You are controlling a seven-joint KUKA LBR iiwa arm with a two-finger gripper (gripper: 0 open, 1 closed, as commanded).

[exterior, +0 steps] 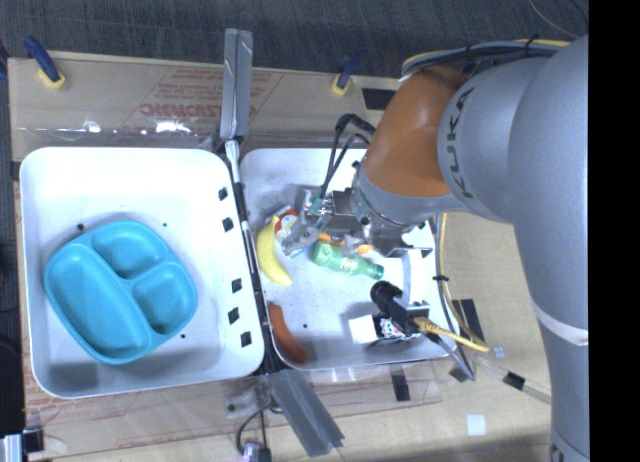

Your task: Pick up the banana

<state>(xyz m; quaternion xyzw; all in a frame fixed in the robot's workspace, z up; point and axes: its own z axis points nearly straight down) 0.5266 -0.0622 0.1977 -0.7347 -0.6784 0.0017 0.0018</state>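
A yellow banana (271, 256) lies in the right bin (262, 172), close to its left wall, running from near to far. My gripper (299, 231) hangs low over the bin, just right of the banana's upper end and close to it. I see nothing of the banana held by it. The grey arm with its orange band reaches in from the right and hides the bin's right part.
A green bottle (345, 260) lies right of the banana, under the wrist. A small red and white item (285, 219) sits by the gripper. A brown sausage-like thing (287, 337) lies at the bin's near left corner. The left bin (60, 175) holds a blue divided plate (118, 290).
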